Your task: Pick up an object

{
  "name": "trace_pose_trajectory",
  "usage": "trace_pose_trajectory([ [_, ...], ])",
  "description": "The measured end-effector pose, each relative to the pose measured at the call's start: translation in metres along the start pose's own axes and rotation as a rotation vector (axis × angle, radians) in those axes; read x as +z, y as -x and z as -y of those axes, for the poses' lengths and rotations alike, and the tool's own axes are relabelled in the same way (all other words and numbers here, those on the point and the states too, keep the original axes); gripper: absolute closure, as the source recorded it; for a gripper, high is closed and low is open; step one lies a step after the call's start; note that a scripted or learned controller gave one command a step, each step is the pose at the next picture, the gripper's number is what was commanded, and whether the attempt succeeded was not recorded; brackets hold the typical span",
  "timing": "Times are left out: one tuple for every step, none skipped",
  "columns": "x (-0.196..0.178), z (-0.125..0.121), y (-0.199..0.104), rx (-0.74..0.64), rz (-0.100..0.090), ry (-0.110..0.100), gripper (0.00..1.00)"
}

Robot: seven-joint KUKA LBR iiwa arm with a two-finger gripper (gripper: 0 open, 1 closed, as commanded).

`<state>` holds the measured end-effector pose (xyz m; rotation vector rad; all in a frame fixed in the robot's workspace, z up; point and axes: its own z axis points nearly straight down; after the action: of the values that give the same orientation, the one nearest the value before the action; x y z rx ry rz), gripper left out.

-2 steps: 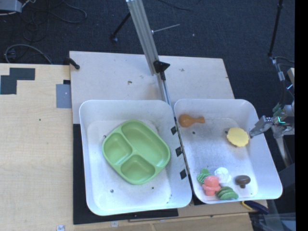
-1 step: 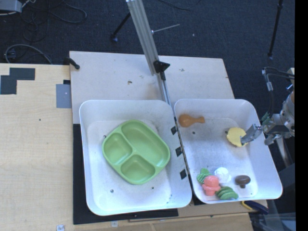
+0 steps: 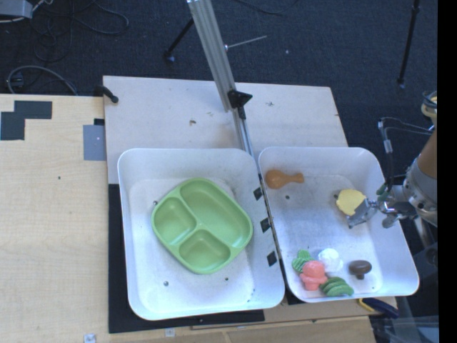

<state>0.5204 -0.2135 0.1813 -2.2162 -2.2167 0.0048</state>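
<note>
a dark blue-black carpeted floor (image 3: 321, 34) fills the top of the view, crossed by thin black cables (image 3: 43, 77). a pale wooden bench top (image 3: 50, 227) lies at the left, with dark grey rectangular patches (image 3: 93, 141) on it. a whitish scuffed board (image 3: 164, 113) sits behind the bins. a slanted grey aluminium rail (image 3: 214, 48) rises over it. the light is even and bright.
</note>
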Motion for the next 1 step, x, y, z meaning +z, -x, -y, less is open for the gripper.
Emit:
trace_pose_trajectory([
  [0.0591,-0.006,0.0045,0.001,0.0,-0.001,0.0],
])
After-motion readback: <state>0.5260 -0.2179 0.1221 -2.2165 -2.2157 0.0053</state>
